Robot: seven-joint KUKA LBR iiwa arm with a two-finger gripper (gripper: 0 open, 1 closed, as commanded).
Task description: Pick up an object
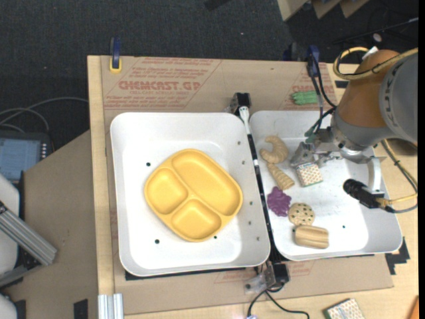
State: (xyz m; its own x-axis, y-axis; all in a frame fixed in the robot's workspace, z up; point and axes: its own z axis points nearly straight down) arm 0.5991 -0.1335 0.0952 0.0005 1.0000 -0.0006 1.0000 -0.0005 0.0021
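Camera view is showing the gripper sitting low in the right bin, right over a small pale checkered block. The block is lying just below the fingertips, touching or nearly touching them. I cannot tell if the fingers are spread or closed, and I cannot tell if the block is actually between them, so I am not calling it a grasp.

Other items in the same bin: a tan twisted piece sitting near the bin's upper left, a ridged beige stick lying just below it, a purple lump near the divider, a round cookie with dark chips just beside the purple lump, and a tan cylinder lying below the cookie. All of these are resting on the bin floor, apart from the gripper.

The left bin is holding a yellow divided plate, well apart from the arm.

Progress, as a judgement: the reach and descent look done, the arm is looking committed to the checkered block. Nothing is visibly lifted; the block is looking like it is resting on the bin floor. Left to do: closing on it if not closed, then raising it clear of the bin. Task is looking roughly midway, pickup not confirmed.
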